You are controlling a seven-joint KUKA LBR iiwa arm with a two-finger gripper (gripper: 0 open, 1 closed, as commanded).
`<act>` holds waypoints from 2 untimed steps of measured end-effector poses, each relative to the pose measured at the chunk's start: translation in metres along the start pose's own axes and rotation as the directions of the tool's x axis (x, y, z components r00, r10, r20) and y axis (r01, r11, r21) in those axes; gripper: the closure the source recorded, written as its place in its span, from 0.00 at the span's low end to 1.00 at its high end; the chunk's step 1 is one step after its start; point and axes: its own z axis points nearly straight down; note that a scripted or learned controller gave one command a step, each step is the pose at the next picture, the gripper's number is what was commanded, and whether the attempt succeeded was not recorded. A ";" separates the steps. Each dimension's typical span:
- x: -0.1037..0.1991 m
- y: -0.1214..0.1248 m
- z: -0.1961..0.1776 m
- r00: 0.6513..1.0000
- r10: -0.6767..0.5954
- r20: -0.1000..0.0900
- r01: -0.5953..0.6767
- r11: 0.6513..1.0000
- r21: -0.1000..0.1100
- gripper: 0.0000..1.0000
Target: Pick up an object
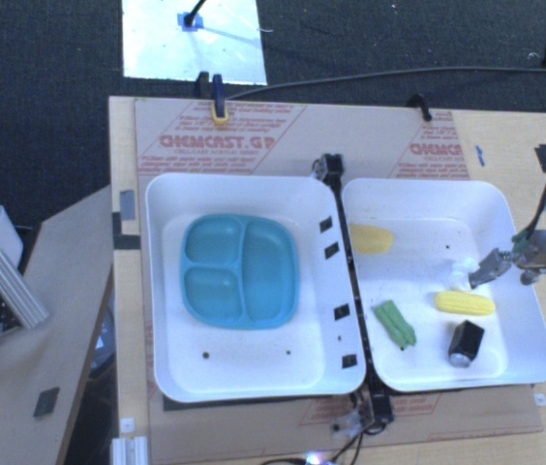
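Gripper at right of frame, low over the right bin — finger state unreadable. Yellow corn lies just below it, black can near; risk — closing beside the corn, nudging it away.

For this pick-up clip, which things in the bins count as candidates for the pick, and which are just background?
Belongs to the job:
- hand, at the right bin's right side
- yellow corn cob
- green pea pod
- black can
- yellow item near the divider
- small white item

Lying about:
- blue divided plate in the left bin
- clamps and cable on the board
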 end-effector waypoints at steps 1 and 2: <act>0.000 0.003 -0.005 1.000 -0.003 0.003 0.003 1.000 -0.010 0.00; -0.004 0.001 0.057 1.000 -0.001 0.001 0.001 1.000 -0.005 0.00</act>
